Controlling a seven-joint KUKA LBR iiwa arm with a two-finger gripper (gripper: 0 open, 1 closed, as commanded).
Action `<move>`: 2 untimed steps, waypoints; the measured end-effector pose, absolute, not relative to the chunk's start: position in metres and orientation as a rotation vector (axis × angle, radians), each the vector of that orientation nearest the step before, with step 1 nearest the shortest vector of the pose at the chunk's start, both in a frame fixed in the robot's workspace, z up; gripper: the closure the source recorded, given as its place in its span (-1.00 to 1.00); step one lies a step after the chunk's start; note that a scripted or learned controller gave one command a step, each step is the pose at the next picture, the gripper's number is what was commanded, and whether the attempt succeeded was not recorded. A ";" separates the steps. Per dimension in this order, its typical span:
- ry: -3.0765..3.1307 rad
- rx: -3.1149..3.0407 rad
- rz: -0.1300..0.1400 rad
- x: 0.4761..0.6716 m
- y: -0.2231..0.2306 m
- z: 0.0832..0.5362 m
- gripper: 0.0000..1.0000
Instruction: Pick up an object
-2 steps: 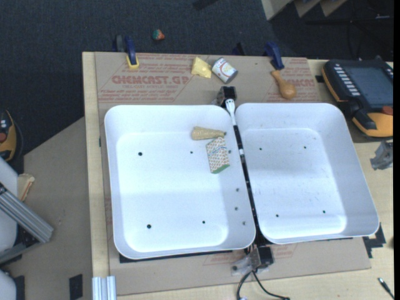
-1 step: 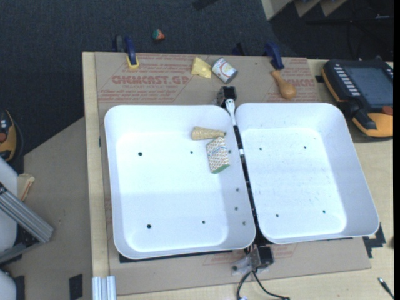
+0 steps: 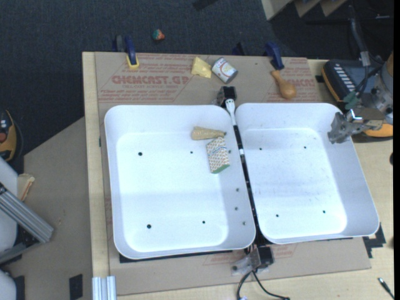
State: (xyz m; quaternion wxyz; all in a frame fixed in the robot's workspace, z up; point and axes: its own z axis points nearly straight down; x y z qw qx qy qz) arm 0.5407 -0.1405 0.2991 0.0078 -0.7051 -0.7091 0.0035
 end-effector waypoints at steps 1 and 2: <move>-2.223 -2.229 -0.003 0.519 -0.165 0.339 1.00; -2.223 -2.235 -0.003 0.495 -0.206 0.392 1.00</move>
